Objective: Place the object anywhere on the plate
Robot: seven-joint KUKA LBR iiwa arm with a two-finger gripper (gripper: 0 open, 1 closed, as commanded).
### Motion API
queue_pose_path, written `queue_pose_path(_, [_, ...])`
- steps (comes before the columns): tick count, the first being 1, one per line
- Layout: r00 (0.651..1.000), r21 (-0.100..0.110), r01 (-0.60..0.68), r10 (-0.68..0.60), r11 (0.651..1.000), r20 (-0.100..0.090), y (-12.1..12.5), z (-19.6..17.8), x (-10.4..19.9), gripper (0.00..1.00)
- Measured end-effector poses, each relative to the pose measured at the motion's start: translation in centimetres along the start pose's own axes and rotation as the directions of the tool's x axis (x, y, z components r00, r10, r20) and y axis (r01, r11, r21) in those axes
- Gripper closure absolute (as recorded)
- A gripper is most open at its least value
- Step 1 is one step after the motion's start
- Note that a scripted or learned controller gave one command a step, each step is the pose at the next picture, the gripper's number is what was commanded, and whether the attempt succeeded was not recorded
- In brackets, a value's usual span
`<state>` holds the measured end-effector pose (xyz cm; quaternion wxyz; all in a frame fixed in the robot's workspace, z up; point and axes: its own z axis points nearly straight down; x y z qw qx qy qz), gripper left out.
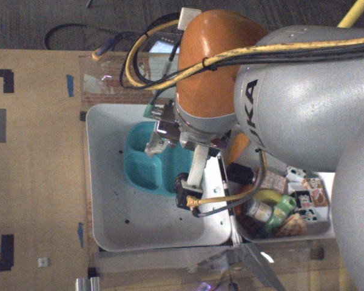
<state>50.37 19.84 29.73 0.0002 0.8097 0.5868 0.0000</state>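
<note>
A: Going left to right. Cardboard-covered counter (36, 162) with black and blue tape marks, nothing on it for the task.

B: Then?

A: Left white bin (109, 223), shallow. Inside sits a teal sectioned plate (142, 162), partly covered by the arm. The gripper (156, 139) hangs right over the plate's near compartments, orange-banded wrist above it.

B: Jaws state?

A: Cannot tell. Wrist and mount block them from this angle, so wide, narrow or loaded is unknown.

B: Where's the object?

A: Not identifiable. Nothing visibly sits on the exposed teal surface, and nothing shows at the gripper. Right bin (324, 229), mostly behind the arm, holds a pile of items (285, 208): a green bottle, something yellow, small printed packets. The object may be among them, or hidden under the gripper.

B: Step?

A: My guess: at the plate, either about to release or descending for placement. Low confidence.

B: Next move?

A: If loaded, lower slightly, release over a compartment, lift straight up. If not loaded, cross to the right bin and grasp something.
</note>
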Motion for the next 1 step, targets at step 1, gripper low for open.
queue_pose_path(1, [1.000,0.001,0.002,-0.002,1.000,0.001,-0.02,-0.95,0.09,1.00])
